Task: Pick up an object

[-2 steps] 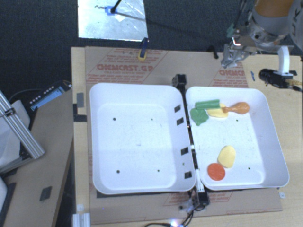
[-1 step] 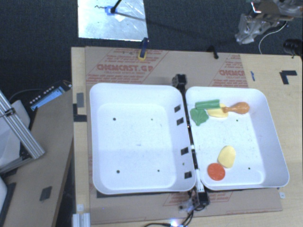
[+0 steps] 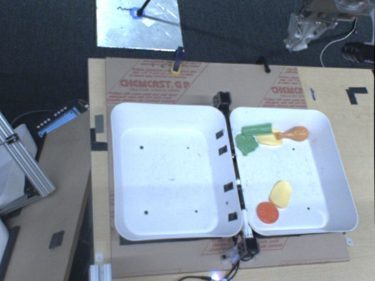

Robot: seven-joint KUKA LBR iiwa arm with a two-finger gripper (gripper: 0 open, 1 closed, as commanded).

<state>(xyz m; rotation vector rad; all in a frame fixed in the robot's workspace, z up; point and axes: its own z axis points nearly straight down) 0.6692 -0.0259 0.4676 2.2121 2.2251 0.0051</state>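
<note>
The right bin [image 3: 334, 174] holds several small toys. A green piece [image 3: 251, 137] lies at its upper left, with a pale yellow piece [image 3: 268, 139] and an orange spoon-like piece [image 3: 294, 134] beside it. Lower down sit a yellow lump [image 3: 281, 193] and a red disc [image 3: 268, 213]. My gripper [image 3: 300, 34] hangs high at the top right, well above and behind the bins, far from every toy. Nothing shows between its fingers.
The left bin [image 3: 170, 168] sits beside the right one, joined by a black clip strip [image 3: 229, 157]. A shiny metal sheet [image 3: 139, 15] lies beyond the cardboard at the back left. A metal frame [image 3: 23, 163] stands at the far left.
</note>
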